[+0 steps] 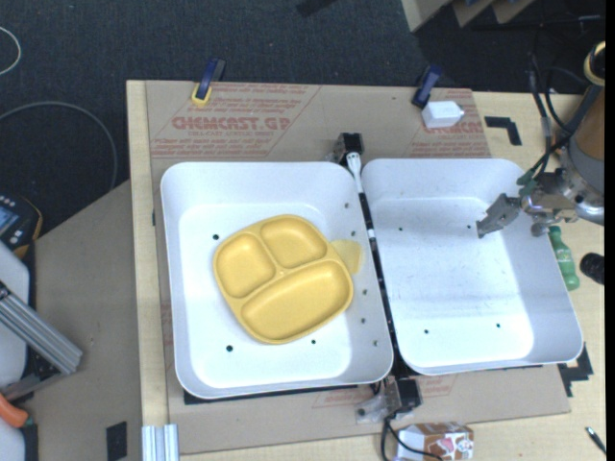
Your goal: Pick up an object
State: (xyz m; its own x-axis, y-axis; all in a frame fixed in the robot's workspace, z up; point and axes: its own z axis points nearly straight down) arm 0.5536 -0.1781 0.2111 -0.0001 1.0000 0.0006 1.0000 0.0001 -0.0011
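A desk (288, 113) covered in brown cardboard carries two shallow white bins side by side. In the left bin (183, 257) lies a yellow plastic plate (282, 279) with three compartments, two small ones toward the desk's far edge and one large one nearer the front. It sits flat, slightly turned, roughly in the middle of its bin, and something pale yellow (348, 254) peeks from under its right rim; what that is cannot be made out. The right bin (452, 344) has the robot's hand (498, 214) hanging over its far right corner, well apart from the plate. Whether the hand is spread or pressed together cannot be told from this slant. A green thing (564, 262) lies along the right bin's right wall.

The plate looks light, stiff and smooth, so probably slippery. Lying flat, it offers little to pinch from above. The raised rim, or one of the ridges dividing the compartments, seems the best place to take hold.
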